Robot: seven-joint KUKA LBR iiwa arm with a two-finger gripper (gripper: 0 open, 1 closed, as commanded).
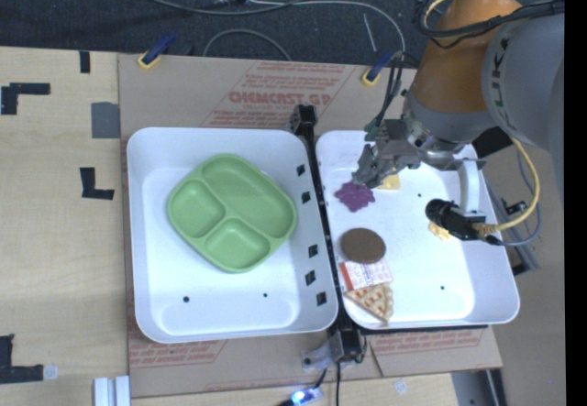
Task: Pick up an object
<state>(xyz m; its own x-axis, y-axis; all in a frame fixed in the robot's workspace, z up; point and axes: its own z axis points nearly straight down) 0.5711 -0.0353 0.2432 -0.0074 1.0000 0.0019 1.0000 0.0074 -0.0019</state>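
Hovering in the right bin [495, 299], the gripper [369, 171] is poising just above-right of the purple toy [354, 196]; finger spacing unclear.

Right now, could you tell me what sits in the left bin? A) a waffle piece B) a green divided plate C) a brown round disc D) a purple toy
B: the green divided plate lies alone in the left bin, while the brown disc, purple toy and waffle piece lie in the right bin.
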